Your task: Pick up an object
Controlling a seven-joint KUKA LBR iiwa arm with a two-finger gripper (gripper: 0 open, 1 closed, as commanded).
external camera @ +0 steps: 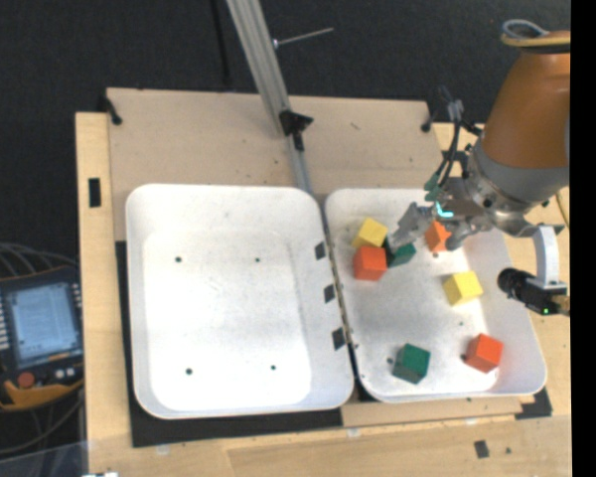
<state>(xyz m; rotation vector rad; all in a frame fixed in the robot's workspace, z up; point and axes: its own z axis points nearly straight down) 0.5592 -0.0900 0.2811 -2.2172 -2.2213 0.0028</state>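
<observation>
Green cube [411,362] nearest, matte w/ dark sides. Right bin [517,386]: 2 green, 2 yellow, 3 orange blocks. Gripper [424,229] over them; open/shut: can't tell.

Pale wooden bench [199,137], slightly skewed, over a dark floor. Bearing two shallow white bins side by side: left bin [144,266] toward the left edge, right bin [521,366] toward the right edge, touching along the middle. Also a slanted metal post [263,53] rising from near the back edge, just behind the bins' seam.
</observation>
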